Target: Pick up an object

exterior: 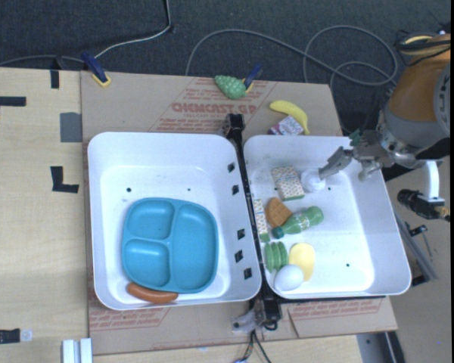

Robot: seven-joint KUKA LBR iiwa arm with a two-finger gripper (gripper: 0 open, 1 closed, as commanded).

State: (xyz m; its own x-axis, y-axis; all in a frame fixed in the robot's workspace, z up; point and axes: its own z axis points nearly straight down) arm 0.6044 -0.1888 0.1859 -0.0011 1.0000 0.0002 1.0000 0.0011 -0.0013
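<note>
My gripper (346, 166) hangs over the upper right part of the right bin (378, 233), open, with its two grey fingers (331, 162) spread apart. A small white round object (312, 180) lies on the bin floor at the tip of the left finger, not between the fingers. Left of it lies a checkered cracker (287, 181). Further down are a brown cookie (278, 212), a green bottle (303, 219), a green striped piece (275, 254), a yellow lemon (303, 257) and a white egg (289, 277).
The left bin (159, 157) holds a blue divided plate (169, 244) and a hot dog (151, 293) at its front edge. A banana (290, 112), a small packet (290, 127) and a green toy (231, 86) lie on the cardboard behind the bins. Cables run across the back.
</note>
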